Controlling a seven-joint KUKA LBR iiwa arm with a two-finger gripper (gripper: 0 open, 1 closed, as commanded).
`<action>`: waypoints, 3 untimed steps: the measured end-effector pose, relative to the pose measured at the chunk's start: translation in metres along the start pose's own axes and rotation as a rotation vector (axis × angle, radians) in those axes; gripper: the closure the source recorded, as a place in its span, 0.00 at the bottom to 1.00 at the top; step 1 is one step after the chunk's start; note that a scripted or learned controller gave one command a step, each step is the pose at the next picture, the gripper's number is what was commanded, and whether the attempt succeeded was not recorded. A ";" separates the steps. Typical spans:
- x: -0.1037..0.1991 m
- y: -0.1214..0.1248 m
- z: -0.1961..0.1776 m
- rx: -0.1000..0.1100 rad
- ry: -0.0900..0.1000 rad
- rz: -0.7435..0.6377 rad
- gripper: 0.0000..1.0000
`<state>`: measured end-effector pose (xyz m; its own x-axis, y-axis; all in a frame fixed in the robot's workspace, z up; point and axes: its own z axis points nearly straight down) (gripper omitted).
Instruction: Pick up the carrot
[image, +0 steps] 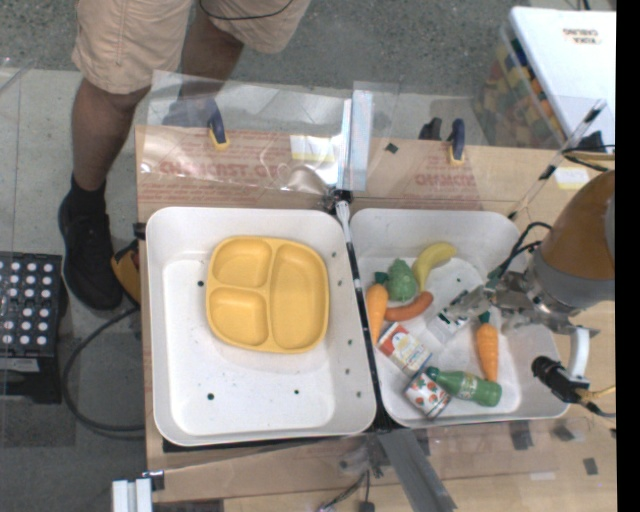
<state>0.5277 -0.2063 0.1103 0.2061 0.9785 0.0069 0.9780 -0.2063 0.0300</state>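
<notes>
1. The gripper (478, 305) hangs over the right-hand white bin (400, 222), low and near its right wall. A carrot (487, 349) lies just below it in the view, touching or nearly touching the metal parts. Its long axis runs roughly up-down in the view, with the narrow tip toward the bin's near edge.
2. Whether the gripper is open or closed cannot be told; the parts are a tangle of grey, and nothing is plainly held.
3. A second carrot (375, 309) lies by the bin's left wall, well apart from the gripper and also lengthwise up-down. The one arm is much nearer the first, so that looks like the likelier target.
4. The bin floor is smooth white plastic. Close around are a green bottle (466, 386), a small can (426, 395), a carton (403, 349), a red chilli (409, 308) and a banana (432, 260).
5. Room beside the near carrot is fair. The bottle lies just below its tip.
6. The left bin (180, 400) carries a yellow divided plate (268, 294).
</notes>
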 end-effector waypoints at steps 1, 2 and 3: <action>0.000 -0.017 -0.002 -0.020 -0.015 -0.257 0.00; 0.001 -0.013 -0.019 -0.028 -0.011 -0.258 1.00; 0.001 -0.015 -0.017 -0.024 -0.010 -0.258 0.00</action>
<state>0.5130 -0.2020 0.1271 -0.0493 0.9987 -0.0138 0.9974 0.0499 0.0528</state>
